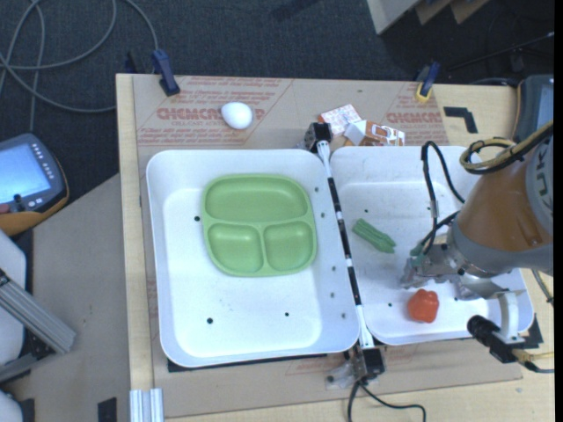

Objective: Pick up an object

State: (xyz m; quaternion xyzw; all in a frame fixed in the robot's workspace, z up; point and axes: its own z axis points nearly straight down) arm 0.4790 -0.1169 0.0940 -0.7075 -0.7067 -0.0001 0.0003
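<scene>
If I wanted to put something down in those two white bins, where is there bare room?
Left bin: bare floor runs in front of the green divided plate, along the near wall, plus a strip down its left side. Right bin: the far part, behind the green piece, lies bare. Its near right corner is crowded: the pincer hangs there, with the red object just in front of it.

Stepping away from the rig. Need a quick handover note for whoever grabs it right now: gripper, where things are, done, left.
Gripper: low in the right bin, beside the red object and just above it in the view; finger state can't be read from this angle, and nothing is visibly held.
Things: the red object lies near the right bin's front edge; a green piece lies near its middle. The green divided plate sits in the left bin. A white egg-shaped item and small packets rest on the bench behind the bins.
Done: arm is down in the right bin.
Left: grasp and lift an object.
</scene>
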